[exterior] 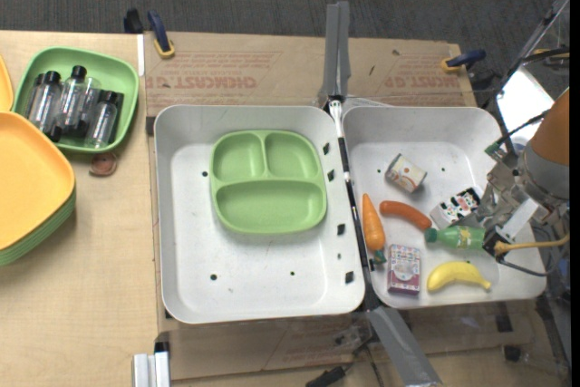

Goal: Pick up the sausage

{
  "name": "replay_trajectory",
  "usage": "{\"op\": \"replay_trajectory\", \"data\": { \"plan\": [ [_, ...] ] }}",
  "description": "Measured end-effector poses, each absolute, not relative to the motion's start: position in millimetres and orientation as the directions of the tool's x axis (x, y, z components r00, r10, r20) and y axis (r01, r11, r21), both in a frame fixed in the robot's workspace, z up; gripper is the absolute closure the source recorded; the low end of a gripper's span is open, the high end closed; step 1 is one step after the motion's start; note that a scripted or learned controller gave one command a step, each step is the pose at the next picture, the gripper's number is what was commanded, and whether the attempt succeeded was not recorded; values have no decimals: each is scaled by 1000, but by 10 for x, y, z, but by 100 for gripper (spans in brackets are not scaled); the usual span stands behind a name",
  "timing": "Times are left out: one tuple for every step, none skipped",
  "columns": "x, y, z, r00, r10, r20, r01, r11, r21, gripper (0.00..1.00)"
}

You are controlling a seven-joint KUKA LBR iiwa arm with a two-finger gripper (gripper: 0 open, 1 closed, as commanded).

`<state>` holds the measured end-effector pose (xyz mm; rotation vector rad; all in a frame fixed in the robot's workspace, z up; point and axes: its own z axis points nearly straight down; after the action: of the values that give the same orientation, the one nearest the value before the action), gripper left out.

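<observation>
The sausage is a short reddish-orange link lying flat near the middle of the right bin. It rests just right of a carrot and apart from it. My gripper hangs over the bin's right side, about a hand's width to the right of the sausage. It is near a green bottle and a black-and-white packet. Nothing from the bin is visibly lifted.
The right bin also holds a small carton, a purple box and a banana. A green divided plate lies in the left bin. Orange plates and a green tray of bottles sit at far left.
</observation>
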<state>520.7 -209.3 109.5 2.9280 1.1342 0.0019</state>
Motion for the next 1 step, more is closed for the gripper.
{"op": "replay_trajectory", "data": {
  "plan": [
    [5126,-2137,1384,807,591,-3,591,-807,-2,100]
  ]
}}
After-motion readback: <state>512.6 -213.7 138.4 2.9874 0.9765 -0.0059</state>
